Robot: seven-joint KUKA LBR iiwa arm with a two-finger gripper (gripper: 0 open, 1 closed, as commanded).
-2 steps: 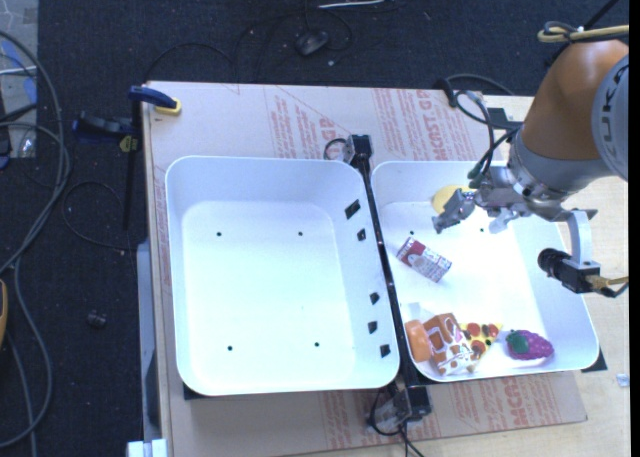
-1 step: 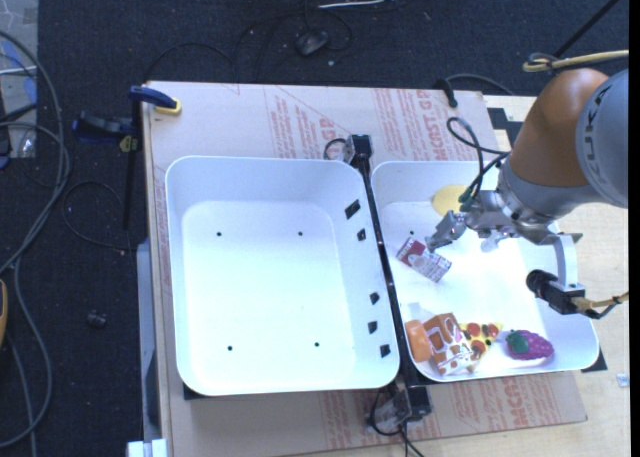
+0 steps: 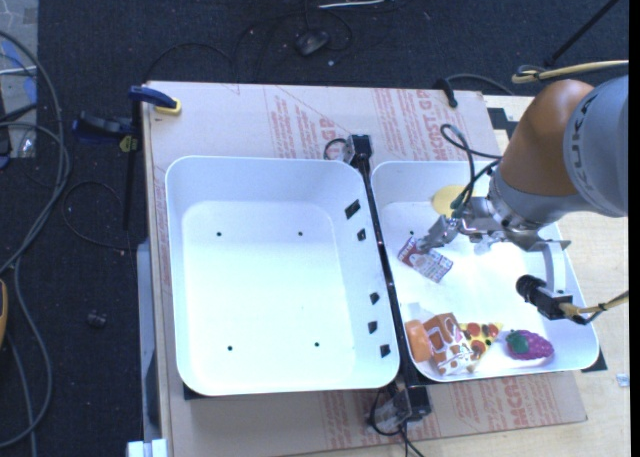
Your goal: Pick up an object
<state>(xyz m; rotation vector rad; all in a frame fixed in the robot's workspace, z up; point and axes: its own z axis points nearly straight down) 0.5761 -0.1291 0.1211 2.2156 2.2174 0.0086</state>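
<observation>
Gripper (image 3: pixel 437 242): low in right white bin (image 3: pixel 580 345), fingers clamped on small red-and-white patterned packet (image 3: pixel 428 261)
Packet: lifted at gripper tip, near bin's left wall
Near edge: orange-and-white box (image 3: pixel 443 338), purple toy (image 3: pixel 528 345)
Behind gripper: yellow item (image 3: pixel 449 197)

Two bins (image 3: pixel 190 245) of smooth white plastic, slight sheen, bench board (image 3: pixel 300 115) matt pale with red print, dark rough carpet floor (image 3: pixel 100 5), arm's orange band (image 3: pixel 545 125) glossy, grey casing (image 3: pixel 605 145) satin.
</observation>
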